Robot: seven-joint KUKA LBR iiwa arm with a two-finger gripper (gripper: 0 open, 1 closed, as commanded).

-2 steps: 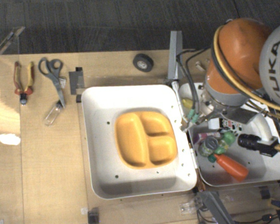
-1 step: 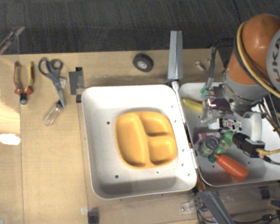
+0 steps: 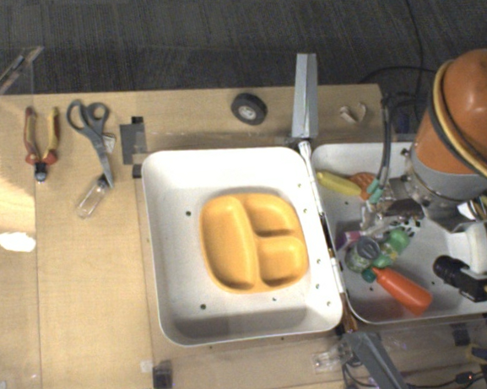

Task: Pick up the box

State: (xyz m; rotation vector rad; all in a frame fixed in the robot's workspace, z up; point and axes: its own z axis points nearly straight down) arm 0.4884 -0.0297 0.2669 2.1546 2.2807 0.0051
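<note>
Filling the left bin (image 3: pixel 171 238), a yellow compartment tray (image 3: pixel 253 239); toys (image 3: pixel 385 262) right.

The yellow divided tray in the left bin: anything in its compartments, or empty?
Empty. The yellow divided tray lies flat in the left bin, and all three compartments show bare yellow bottoms.

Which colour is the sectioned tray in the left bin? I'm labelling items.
Yellow-orange tray, in the camera view.
</note>
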